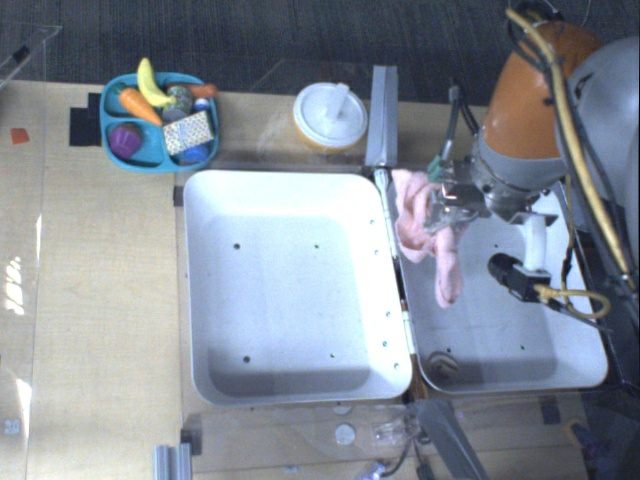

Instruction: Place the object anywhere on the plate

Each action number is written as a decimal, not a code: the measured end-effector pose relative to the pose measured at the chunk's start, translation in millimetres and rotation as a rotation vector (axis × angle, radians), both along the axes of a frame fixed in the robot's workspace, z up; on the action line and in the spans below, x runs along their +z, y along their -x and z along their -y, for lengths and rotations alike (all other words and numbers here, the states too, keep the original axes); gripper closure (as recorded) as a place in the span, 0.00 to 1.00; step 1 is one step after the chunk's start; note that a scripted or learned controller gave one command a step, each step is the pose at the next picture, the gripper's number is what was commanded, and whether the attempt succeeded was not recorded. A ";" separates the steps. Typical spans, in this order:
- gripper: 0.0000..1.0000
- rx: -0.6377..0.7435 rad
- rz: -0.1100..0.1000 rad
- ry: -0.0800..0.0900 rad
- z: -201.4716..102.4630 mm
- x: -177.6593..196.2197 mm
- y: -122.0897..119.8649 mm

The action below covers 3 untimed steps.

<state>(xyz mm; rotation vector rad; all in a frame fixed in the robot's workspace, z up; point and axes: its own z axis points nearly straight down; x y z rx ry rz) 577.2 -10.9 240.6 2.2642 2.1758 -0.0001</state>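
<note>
A pink cloth hangs limp above the left side of the right bin, next to the divider between the bins. My gripper is shut on its upper part, and the cloth's lower end dangles down to the right. The plate is a blue sectioned dish on the bench at the far left, beyond the left bin's far corner. It carries toy food: a banana, a carrot, a purple piece and a speckled block.
The left bin lies between the gripper and the plate. A white lidded cup stands on the bench behind it. A small dark ring-like object lies in the right bin's near corner. Cables and a black fitting hang by the wrist.
</note>
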 end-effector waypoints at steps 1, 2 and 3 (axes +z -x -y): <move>1.00 0.004 0.000 -0.001 -1.6 -16.5 -0.7; 1.00 0.409 0.002 -0.001 -51.8 -21.7 -6.3; 1.00 0.810 0.004 0.000 -99.9 -14.0 -31.4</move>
